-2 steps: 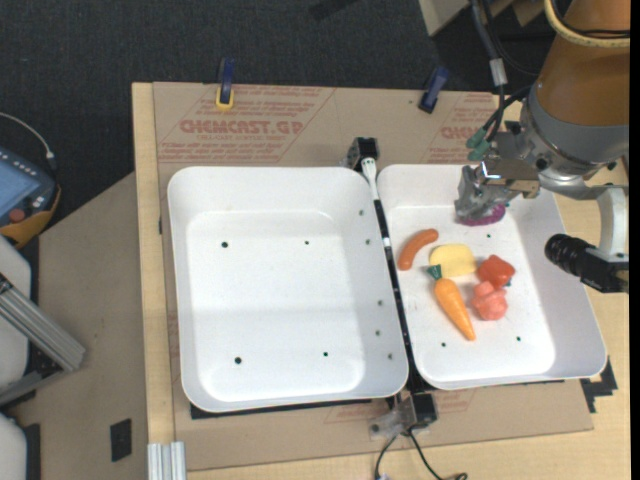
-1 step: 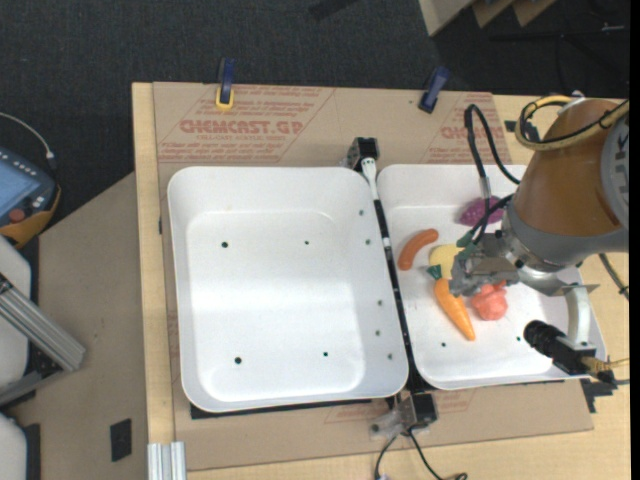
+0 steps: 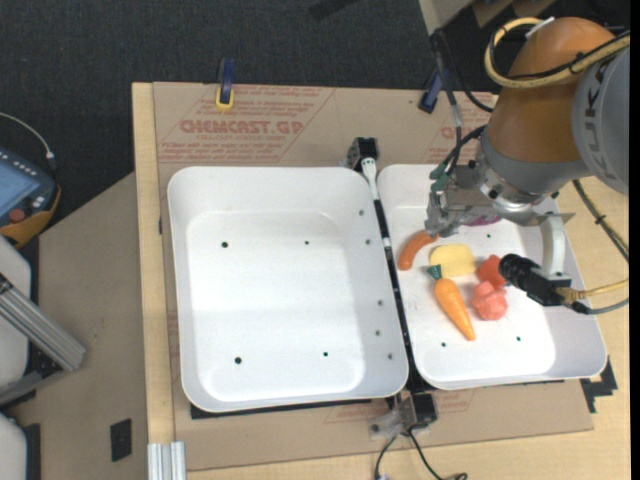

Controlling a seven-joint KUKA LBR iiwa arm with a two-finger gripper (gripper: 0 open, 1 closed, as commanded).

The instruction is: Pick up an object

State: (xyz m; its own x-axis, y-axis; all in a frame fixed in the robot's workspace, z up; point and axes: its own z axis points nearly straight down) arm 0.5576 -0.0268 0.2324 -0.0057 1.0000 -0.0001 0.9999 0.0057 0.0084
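dark carpet floor (image 3: 100, 28), cardboard-covered bench (image 3: 300, 118)

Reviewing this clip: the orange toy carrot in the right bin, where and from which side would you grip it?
Grip the toy carrot across its thick upper half, coming straight down from above. It lies flat on the right bin floor, tapering toward the front, with its long flanks mostly open; its top end sits close to the yellow piece, so stay below that.

Bench (image 3: 160, 268) — two white bins (image 3: 200, 268)
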